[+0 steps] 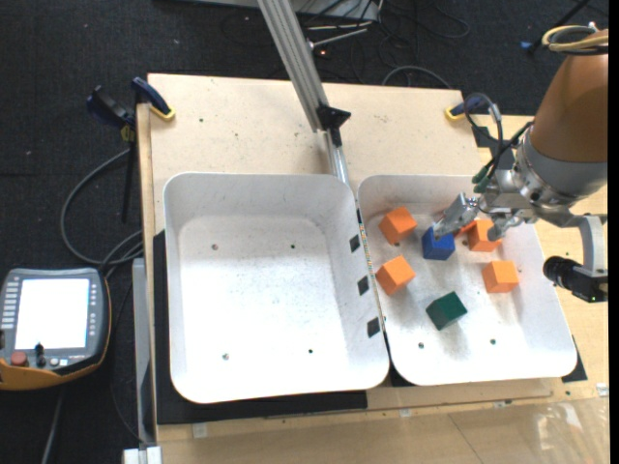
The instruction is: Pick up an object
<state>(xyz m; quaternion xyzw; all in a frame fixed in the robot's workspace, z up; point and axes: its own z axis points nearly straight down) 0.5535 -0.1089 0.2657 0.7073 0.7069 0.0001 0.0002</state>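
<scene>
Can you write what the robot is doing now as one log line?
claw: over right bin | nearest: blue block, orange block | holding: unclear

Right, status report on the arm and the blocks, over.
Tool low in right bin, between blue block and an orange block. Nothing seen gripped. Other orange blocks, green block close by.

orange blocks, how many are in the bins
4, all in the right bin: one at its upper left, one near the divider, one by the claw, one at right. The arm may hide more.
</scene>
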